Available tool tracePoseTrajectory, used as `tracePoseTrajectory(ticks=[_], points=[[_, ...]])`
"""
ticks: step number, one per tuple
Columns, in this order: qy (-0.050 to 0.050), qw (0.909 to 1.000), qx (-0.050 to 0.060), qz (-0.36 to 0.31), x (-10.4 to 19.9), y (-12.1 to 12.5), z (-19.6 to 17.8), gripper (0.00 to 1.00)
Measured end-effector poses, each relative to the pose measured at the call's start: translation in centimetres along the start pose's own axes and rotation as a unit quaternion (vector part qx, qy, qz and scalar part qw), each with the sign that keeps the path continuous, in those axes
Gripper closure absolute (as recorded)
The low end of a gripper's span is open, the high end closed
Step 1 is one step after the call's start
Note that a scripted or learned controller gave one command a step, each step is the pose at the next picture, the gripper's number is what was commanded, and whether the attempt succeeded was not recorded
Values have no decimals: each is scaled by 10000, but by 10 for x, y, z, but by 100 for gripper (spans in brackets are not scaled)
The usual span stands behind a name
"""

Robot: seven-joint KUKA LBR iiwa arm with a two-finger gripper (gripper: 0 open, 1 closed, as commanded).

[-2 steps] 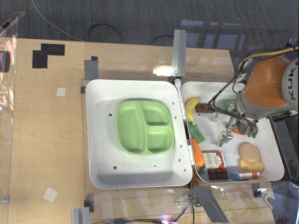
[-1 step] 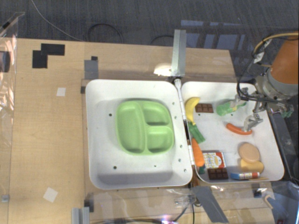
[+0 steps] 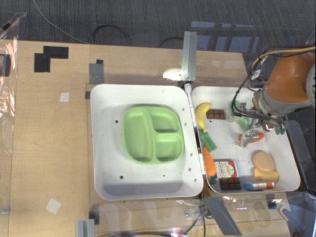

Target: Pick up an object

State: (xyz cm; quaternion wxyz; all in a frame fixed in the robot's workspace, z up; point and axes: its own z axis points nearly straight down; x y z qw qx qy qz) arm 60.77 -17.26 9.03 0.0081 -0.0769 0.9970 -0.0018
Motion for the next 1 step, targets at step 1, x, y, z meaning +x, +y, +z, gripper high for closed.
tracePoseTrajectory(ticks=[1], points=[[-4,9857,-4,-1683,39,46,-1,0]])
